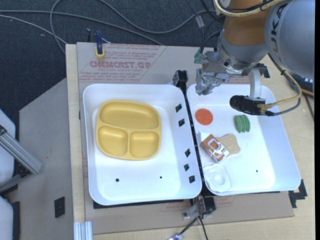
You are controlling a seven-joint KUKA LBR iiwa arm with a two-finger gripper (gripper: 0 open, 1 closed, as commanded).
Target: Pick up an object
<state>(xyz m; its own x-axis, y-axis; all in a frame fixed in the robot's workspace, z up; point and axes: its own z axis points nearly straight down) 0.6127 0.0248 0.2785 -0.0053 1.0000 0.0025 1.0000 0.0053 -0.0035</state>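
1. A white round piece (pixel 218 176) is lying at the near left corner of the right bin (pixel 280 149), close to the divider between the two bins.
2. Just beyond it, an orange-and-white packet (pixel 214 149) is resting tilted, touching a tan slice-shaped item (pixel 231 143) on its right side.
3. A yellow three-compartment tray (pixel 129 129) is sitting in the middle of the left bin (pixel 95 134), with two small compartments on its near side and one long compartment on its far side.
4. A green item (pixel 242 123) is lying farther back in the right bin, to the right of an orange-red disc (pixel 204 117); the two are apart.
5. A black cylindrical part (pixel 247 104) with a cable is hanging over the right bin, just beyond the green item.
6. The gripper (pixel 206 86) is hovering over the far left edge of the right bin, beyond the orange-red disc and not touching it. Nothing is showing between its tips, and it cannot be told whether they are spread or pressed together.
7. Both bins are resting on the surface (pixel 125 64), a brown board with red printing along its far edge.
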